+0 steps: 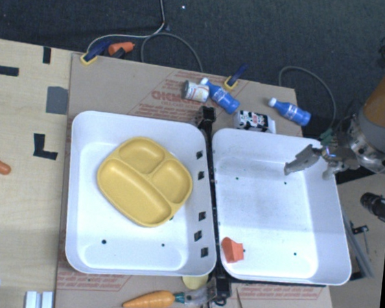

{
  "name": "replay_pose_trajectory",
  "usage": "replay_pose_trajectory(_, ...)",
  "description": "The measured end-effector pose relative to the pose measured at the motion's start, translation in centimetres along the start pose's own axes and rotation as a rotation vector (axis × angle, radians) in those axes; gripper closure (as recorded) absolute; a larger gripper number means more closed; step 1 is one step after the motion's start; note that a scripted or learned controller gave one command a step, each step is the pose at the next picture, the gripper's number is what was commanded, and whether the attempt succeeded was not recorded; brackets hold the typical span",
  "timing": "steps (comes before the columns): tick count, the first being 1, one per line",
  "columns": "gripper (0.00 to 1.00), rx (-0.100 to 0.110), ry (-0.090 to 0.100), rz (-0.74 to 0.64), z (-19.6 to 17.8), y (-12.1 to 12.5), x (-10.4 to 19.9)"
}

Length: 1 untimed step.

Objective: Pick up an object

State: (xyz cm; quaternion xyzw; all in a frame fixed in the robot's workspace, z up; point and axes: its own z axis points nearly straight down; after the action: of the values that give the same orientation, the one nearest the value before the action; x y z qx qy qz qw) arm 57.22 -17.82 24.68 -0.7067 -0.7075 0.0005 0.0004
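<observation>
Tool (310, 162) hangs over the upper right corner of the right bin (323, 220), fingers spread apart with nothing between them. A small orange block (232, 250) lies well apart from it at that bin's lower left corner. A yellow divided plate (145, 180) sits in the left bin (84, 193). Both bins rest side by side on the counter (17, 116).
</observation>
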Motion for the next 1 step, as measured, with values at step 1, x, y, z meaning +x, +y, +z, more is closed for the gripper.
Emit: replay_pose_trajectory(1, 0.0, 0.011, 0.004, 0.0, 14.13, -4.12, 2.68)
